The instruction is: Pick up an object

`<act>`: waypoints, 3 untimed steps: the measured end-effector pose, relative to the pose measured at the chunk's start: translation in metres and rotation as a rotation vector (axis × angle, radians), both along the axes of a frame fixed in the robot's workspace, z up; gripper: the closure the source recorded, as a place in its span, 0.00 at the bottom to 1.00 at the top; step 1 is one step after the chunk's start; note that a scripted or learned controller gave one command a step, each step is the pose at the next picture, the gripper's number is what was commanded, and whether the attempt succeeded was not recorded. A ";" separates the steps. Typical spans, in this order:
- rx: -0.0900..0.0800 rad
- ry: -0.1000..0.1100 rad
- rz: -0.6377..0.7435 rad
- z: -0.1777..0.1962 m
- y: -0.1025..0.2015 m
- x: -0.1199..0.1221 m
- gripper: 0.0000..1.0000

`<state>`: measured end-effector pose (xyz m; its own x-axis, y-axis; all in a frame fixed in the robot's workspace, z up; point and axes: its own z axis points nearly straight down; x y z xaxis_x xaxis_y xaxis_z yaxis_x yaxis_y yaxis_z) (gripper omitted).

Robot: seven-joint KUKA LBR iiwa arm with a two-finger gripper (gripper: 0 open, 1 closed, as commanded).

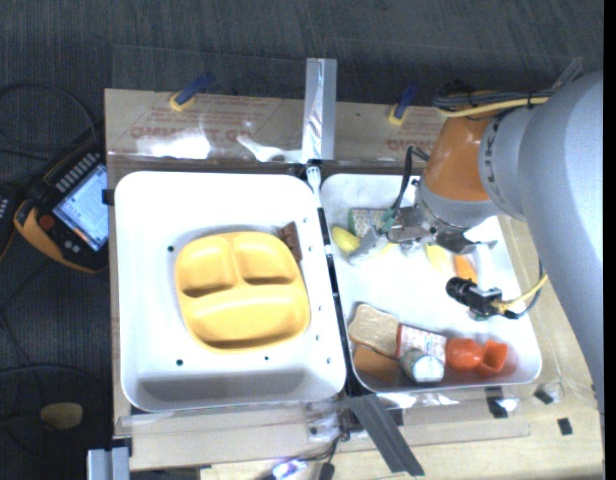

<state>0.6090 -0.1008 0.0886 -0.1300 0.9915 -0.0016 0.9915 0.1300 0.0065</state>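
Bright even overhead light, white bins [128,268] glaring, arm softly blurred.

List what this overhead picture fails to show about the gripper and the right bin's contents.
- Gripper: in the camera view the wrist hides the fingertips, so open or shut is unclear.
- Small item under the gripper: too blurred to identify.
- Can: label too small to read.
- Right bin: far corner covered by the arm.

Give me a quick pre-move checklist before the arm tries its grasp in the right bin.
1. Gripper over the right bin: ok, near its far end.
2. Object between the fingers: cannot tell.
3. Targets nearby: ok, a yellow piece lies beside the gripper.
4. Near-end clutter, bread slice, can, orange cup, away from the gripper: ok.
5. Yellow tray in the left bin, out of the way: ok.
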 end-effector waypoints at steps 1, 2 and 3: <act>0.002 0.024 0.041 -0.003 -0.009 0.057 0.00; -0.004 0.030 0.045 0.004 -0.009 0.056 1.00; 0.000 0.010 0.048 0.093 0.047 0.045 1.00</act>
